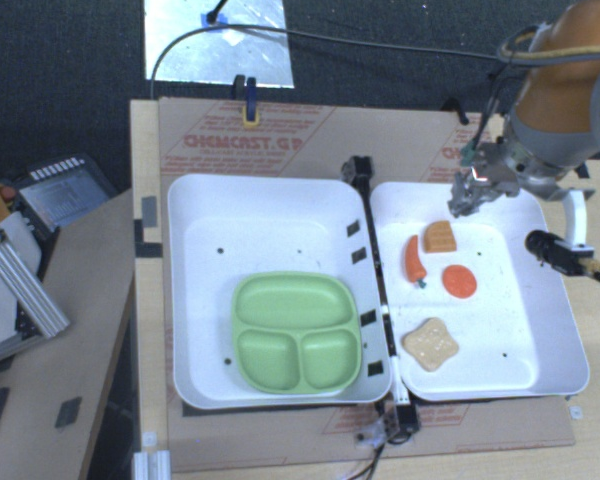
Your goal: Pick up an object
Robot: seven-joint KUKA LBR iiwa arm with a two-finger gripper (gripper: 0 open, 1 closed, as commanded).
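Left bin [195, 218] holds a glossy green three-part tray [295, 330]; right bin [550, 338] a carrot [413, 259], tomato slice [460, 281] and two toast-like pieces (gripper [463, 204] state unclear).

Open floor right of orange disc [460, 281]

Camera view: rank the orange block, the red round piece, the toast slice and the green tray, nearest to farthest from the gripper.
From the gripper:
1. Orange block, just below it in the right bin.
2. Red round piece, mid right bin.
3. Toast slice, right bin's near part.
4. Green tray, in the left bin.
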